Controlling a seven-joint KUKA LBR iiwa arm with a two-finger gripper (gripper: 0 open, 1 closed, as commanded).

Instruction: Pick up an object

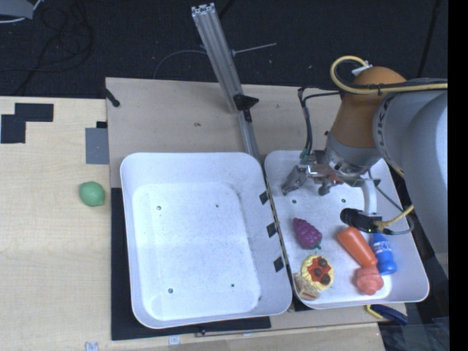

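Closest to the camera, toward the near rim of the right bin (287,168), lie a round yellow toy with red spots (316,273) and a pink lump (368,280). Just behind them are a blue bottle (384,255) and an orange carrot-like piece (355,244), and a purple grape bunch (308,232) sits nearer the bin's middle. My pincer (308,184) hangs over the far part of this bin, fingers spread apart with nothing between them, and it touches none of the pieces. The purple bunch lies nearest to it, a little toward the camera. A green ball (92,194) rests on the bench (51,269), left of the left bin (190,240) and well apart from me. As I judge it, the pick has hardly begun: I have yet to settle over one piece, descend, close on it and lift it.
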